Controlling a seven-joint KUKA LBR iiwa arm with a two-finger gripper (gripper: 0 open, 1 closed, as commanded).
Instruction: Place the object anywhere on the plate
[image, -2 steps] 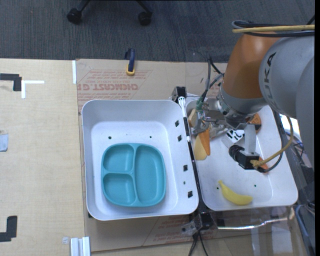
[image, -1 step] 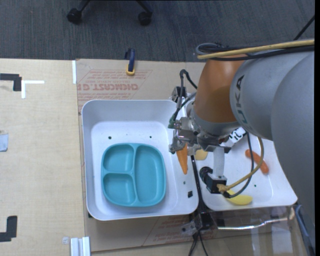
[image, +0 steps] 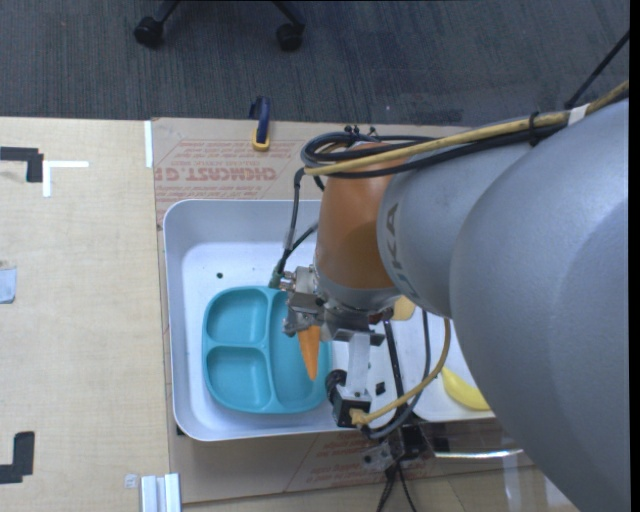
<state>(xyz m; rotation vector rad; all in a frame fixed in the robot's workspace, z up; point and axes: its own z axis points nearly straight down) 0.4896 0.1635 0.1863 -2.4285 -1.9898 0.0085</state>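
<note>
Gripper (image: 312, 322) hanging over the right compartment of the blue plate (image: 240, 360) in the white bin (image: 190, 300), apparently pinching an orange carrot (image: 311, 352) by its thick top, probably light, stiff, slippery toy, tip pointing down.

A teal divided plate (image: 245, 350) lies in the white bin (image: 190, 260). Over the plate's right edge the gripper (image: 305, 325) hangs, an orange carrot (image: 311, 352) pointing down beneath it.
</note>
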